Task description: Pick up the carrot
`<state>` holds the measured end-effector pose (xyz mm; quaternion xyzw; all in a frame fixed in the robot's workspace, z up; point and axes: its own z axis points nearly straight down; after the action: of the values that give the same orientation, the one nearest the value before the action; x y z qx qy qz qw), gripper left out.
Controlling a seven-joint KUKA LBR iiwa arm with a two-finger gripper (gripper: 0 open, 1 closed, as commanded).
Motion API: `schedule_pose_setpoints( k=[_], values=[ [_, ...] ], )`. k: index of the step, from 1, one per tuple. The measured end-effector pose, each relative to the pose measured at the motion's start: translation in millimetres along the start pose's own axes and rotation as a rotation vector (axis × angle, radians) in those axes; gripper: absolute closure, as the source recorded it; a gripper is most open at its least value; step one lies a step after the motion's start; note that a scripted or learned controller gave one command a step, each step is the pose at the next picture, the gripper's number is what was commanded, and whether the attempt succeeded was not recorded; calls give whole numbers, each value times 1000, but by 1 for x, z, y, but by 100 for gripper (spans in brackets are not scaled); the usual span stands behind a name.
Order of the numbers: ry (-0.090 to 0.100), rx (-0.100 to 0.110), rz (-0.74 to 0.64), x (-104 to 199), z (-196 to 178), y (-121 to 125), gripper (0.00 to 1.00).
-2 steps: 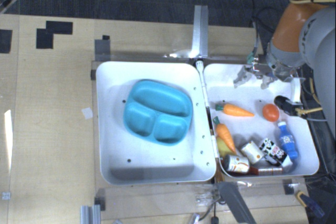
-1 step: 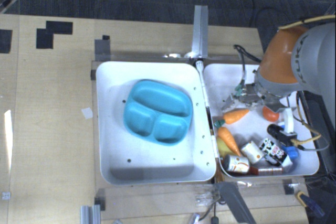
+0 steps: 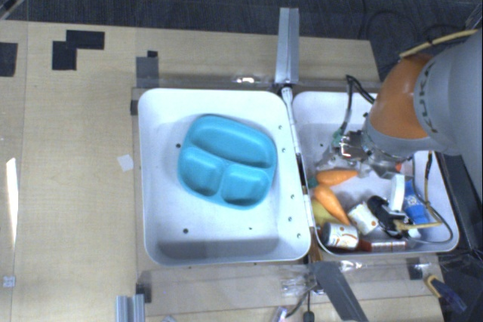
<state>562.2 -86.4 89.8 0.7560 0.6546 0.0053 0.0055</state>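
Two orange carrot-shaped pieces lie in the right bin [image 3: 309, 113]. One carrot [image 3: 337, 177] lies crosswise near the bin's middle left. The other carrot [image 3: 331, 203] slants just below it. My gripper [image 3: 345, 151] hangs low over the bin, right behind the upper carrot and very close to it, with wires around the wrist. The grey arm with its orange band [image 3: 398, 108] covers the bin's right rear part. Nothing can be seen lifted off the bin floor.
A blue divided plate [image 3: 226, 160] lies in the left bin [image 3: 162, 234]. Clutter fills the right bin's front: a white cup [image 3: 363, 219], a black piece [image 3: 386, 213], a blue-white packet [image 3: 413, 201], a small can [image 3: 341, 237], a red pen [image 3: 386, 243].
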Motion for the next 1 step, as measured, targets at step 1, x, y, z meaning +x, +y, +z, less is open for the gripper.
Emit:
schedule_pose_setpoints(
  k=[1],
  values=[
    [0, -2, -1, -4, -1, -30, 0]
  ],
)
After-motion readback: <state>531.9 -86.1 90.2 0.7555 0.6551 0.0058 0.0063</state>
